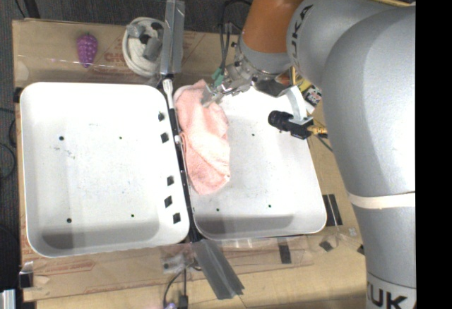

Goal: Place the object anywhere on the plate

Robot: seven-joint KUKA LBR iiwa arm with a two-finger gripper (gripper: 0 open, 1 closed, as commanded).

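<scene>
"KUKA" lettering on arm (pixel 367 124)

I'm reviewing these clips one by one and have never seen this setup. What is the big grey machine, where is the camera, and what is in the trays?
The grey machine is a robot arm with an orange band, reaching in from the right. The one camera sits above the bench and looks down at a slant. Two shallow white bins lie side by side: the left bin and the right bin. A pink cloth lies crumpled along the right bin's left side. The gripper at the arm's tip is at the cloth's upper end; whether it grips the cloth is too small to tell. Behind the bins sit a small purple object and a white round item.
</scene>
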